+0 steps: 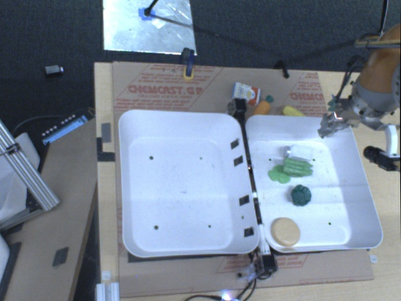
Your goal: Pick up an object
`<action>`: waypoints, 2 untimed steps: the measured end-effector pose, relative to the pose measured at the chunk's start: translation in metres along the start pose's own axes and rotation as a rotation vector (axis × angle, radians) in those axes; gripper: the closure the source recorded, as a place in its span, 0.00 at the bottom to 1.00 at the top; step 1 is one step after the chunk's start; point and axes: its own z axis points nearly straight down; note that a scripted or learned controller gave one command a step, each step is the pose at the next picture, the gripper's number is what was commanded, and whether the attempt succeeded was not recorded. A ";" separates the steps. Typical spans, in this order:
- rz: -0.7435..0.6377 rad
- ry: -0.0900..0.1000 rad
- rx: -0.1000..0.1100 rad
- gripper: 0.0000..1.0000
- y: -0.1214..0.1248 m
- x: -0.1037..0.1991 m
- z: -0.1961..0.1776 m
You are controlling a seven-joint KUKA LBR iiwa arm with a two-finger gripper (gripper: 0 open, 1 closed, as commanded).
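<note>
The right bin [357,187] holds a light green ridged piece [294,167] with a small green disc [279,175] beside it. A white and grey block [299,152] lies just behind them. A dark green round object [301,195] sits lower, and a tan disc [285,231] rests near the front left corner. My gripper [328,126] hangs over the bin's far right corner, above and to the right of these objects. Nothing shows between its tips.
The left bin [182,180] stands beside the right one, joined by a black clipped divider [247,180]. Behind the bins lie an orange piece [262,108], a yellow piece [292,111] and a small white pack [244,93]. A clamp [188,63] stands at the back.
</note>
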 end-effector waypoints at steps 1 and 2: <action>-0.004 0.008 0.010 1.00 0.003 0.089 0.035; 0.001 0.006 0.004 1.00 -0.040 0.112 -0.053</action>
